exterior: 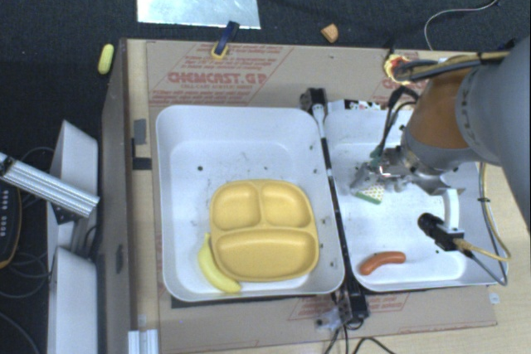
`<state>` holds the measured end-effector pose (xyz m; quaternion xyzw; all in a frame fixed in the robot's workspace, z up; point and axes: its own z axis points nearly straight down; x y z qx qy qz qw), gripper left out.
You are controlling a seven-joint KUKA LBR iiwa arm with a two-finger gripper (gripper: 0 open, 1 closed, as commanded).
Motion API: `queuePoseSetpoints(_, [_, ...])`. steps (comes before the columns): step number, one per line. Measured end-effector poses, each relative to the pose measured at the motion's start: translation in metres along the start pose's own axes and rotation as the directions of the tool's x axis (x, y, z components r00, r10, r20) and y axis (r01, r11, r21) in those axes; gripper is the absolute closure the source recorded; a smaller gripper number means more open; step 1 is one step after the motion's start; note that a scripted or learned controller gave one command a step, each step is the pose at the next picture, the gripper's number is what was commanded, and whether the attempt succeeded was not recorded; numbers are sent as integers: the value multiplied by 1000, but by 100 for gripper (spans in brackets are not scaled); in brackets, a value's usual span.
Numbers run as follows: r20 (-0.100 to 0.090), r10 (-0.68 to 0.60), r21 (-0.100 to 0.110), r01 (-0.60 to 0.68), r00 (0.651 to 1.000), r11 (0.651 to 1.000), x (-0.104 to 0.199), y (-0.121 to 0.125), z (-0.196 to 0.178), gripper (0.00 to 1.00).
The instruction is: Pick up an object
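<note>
**Over the right bin, claw low beside a small green-and-white piece**

Over the left part of the right bin (406, 220), close to the wall it shares with the left bin (241, 137), my claw (377, 176) hangs low above the white floor. How wide it stands I cannot tell: from this slant its tip is a grey tangle against the bin, and I see nothing clearly gripped in it.

The nearest candidate is a small green-and-white piece (372, 194), perhaps a scrap of sponge, though it is too small to name with confidence. It lies just beside my tip, on the side toward the bottom of the view and a shade to the left. It may even be touching me. It looks roughly square, so I read no clear long axis on it.

The other thing in this bin is an orange-red sausage (382, 261). It rests near the rim at the bottom of the view, well apart from me. Its long axis runs left to right across the view, with the right end tipped slightly up.

In the left bin a yellow divided plate (264, 230) sits with a banana (214, 271) tucked against its lower left edge. Both are across the dividing wall.

I judge the small piece to be the pick. It calls for a slight shift toward the bottom of the view, then a straight descent.
</note>
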<state>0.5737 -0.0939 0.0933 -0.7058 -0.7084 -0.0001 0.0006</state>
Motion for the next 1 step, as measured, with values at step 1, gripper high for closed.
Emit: queuePoseSetpoints(1, [1,-2,-4,2,1000,1000,0,2,-12,100])
